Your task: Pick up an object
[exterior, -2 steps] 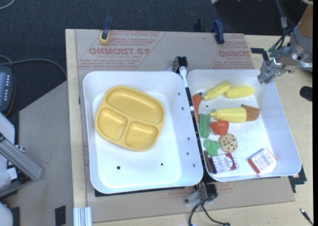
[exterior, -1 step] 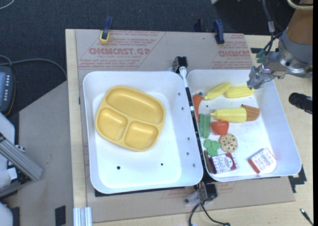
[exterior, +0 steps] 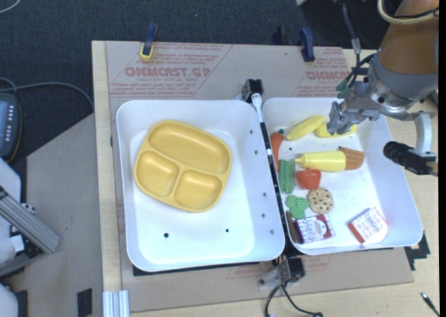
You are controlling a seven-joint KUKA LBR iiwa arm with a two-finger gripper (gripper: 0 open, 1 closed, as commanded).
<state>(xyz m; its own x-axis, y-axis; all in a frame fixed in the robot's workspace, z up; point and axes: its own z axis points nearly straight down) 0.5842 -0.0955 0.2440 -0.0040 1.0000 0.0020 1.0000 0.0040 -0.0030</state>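
Observation:
My gripper (exterior: 339,120) hangs low over the far part of the right bin (exterior: 397,190), at the right end of a yellow toy banana (exterior: 306,127). Whether it touches the banana I cannot tell. Just in front of it lie a yellow mustard bottle (exterior: 325,162) and an orange-brown piece (exterior: 352,157). Further forward are a red tomato (exterior: 309,178), a cookie (exterior: 320,200), a green leafy piece (exterior: 298,205) and two red packets (exterior: 313,227) (exterior: 367,225). An orange carrot (exterior: 277,146) and a green pickle (exterior: 286,175) lie along the bin's left wall.
The left bin (exterior: 139,225) holds a yellow divided plate (exterior: 182,165). A black rail (exterior: 265,162) runs between the bins. Blue clamps (exterior: 148,40) (exterior: 306,42) grip the board's far edge. A black part of the arm (exterior: 408,157) juts over the right bin's right side.

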